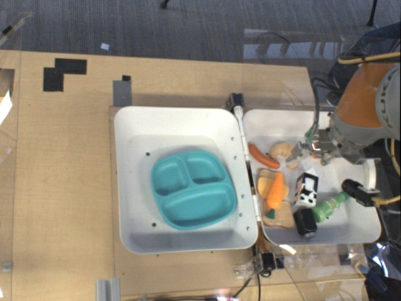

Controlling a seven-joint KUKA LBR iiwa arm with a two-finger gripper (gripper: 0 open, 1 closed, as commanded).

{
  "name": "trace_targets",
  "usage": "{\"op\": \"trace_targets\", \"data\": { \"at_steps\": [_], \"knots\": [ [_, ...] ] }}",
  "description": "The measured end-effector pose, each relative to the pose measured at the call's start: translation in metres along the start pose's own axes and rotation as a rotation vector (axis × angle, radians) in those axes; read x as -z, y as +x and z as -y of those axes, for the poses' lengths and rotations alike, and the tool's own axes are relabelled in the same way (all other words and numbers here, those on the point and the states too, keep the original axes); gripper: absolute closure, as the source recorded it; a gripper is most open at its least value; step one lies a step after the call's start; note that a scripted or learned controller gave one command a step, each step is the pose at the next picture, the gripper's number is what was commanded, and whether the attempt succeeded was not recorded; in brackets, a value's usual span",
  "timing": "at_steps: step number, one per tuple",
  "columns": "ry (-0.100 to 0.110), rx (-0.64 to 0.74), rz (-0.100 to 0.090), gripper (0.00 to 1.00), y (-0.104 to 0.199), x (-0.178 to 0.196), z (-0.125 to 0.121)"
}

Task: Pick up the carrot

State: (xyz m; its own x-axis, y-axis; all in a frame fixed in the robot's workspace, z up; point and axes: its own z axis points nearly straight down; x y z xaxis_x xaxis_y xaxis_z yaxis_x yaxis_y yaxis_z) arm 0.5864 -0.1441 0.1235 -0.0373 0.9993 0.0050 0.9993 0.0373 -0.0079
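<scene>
Camera view
Bins: 2, white, shallow, side by side on the bench; left bin (128,168), right bin (351,231).
Left bin contents: 1 teal divided tray (193,189), three compartments, lying tilted near the bin's middle; well apart from the gripper, far to its left in view.
Arm: 1, grey with orange band (366,99), reaching in from view's right over the right bin's upper right part.
Gripper: 1 (311,187), black-and-white body pointing down-left into the right bin, above the bin's middle.
Fingers: cannot tell whether wide or narrow; tips merge with the dark object below.
Carrot: 1 (276,192), orange, lying roughly upright in view in the right bin's left half; just beside the gripper, on its left; not between the fingers; resting partly on a tan flat piece.
Sausage: 1 (263,156), red-orange, slanted, up and left of the gripper, above the carrot.
Pale lumpy item: 1 (282,149), beige, just right of the sausage, above the gripper.
Tan flat pieces: 2 seen (285,216), under and below the carrot, low left of the gripper.
Dark object: 1 (305,222), black, directly below the gripper, touching or overlapping it in view.
Green item: 1 (329,207), bottle-like, just right of the gripper, slanted.
</scene>
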Motion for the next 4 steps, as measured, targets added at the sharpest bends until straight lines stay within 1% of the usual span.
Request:
{"op": "trace_targets", "data": {
  "at_steps": [1,2,3,4],
  "knots": [
    [-0.020,-0.011,0.004,0.00,0.060,-0.035,-0.002],
    [-0.018,0.005,0.009,0.00,-0.004,-0.035,0.090],
    [-0.028,0.230,0.015,0.00,0.005,-0.034,0.092],
    [-0.028,0.654,0.022,0.00,0.024,-0.034,0.090]
  ]
}}
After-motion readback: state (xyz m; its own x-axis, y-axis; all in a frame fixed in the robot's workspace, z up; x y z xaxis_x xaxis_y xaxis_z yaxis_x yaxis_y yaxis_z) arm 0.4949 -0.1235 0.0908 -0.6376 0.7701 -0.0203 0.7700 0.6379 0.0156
